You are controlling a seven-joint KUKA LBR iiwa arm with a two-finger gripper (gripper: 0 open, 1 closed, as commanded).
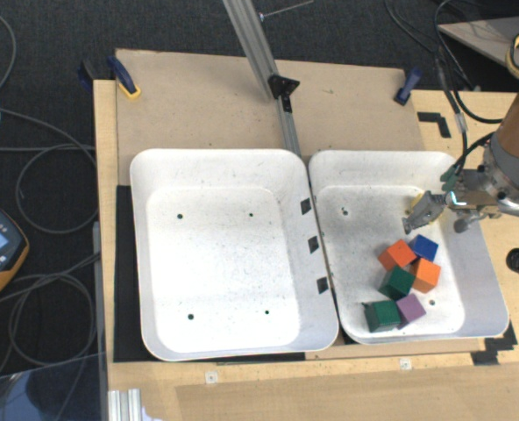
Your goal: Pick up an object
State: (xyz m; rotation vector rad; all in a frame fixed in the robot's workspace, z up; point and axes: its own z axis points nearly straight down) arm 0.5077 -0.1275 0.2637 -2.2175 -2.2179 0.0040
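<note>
The left bin lies well to the left of the pincer, with nothing of the task in it; it plays no evident part in a pick and likely serves as a drop-off. Between the two bins, a grey rail runs up from the shared edge, well clear of the working area.

The right bin holds all the candidate objects, gathered in its near right part, below the pincer. Nearest is an orange block, just below and slightly left of the pincer. A blue block sits directly beneath it, touching the orange one. Further below, a second orange block and a green block lie touching the upper pair. A purple block and a darker green block lie furthest from the pincer, near the bin's front wall. The tight cluster leaves few free sides for a finger to enter.

The pincer hangs over the bin floor just above the cluster, apart from every block, with nothing between its fingers. Whether the fingers stand wide or narrow cannot be told at this angle. The arm reaches in from the right. In my judgement the pick has not yet started; the blue or upper orange block is the likeliest target.
</note>
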